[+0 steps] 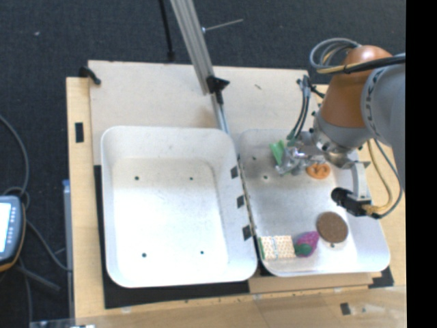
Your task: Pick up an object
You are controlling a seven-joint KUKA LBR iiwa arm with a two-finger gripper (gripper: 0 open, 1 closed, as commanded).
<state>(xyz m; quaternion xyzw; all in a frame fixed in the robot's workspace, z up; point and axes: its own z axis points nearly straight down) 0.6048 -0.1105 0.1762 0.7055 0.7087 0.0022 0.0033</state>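
Jaws (292,157), spread unclear, beside small bright green object (278,151) in right bin (379,251)

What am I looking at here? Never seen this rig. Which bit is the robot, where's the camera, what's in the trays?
One fixed camera looks down at a slant on a bench bearing two shallow white bins. The grey arm with an orange band reaching in from the right is the robot; its gripper hangs over the right bin, near the far end. A green object sits right at the gripper, but whether it is actually gripped I cannot tell. Also in that bin: an orange piece, a brown round disc, a purple-and-green object and a patterned block. The left bin sits alongside.
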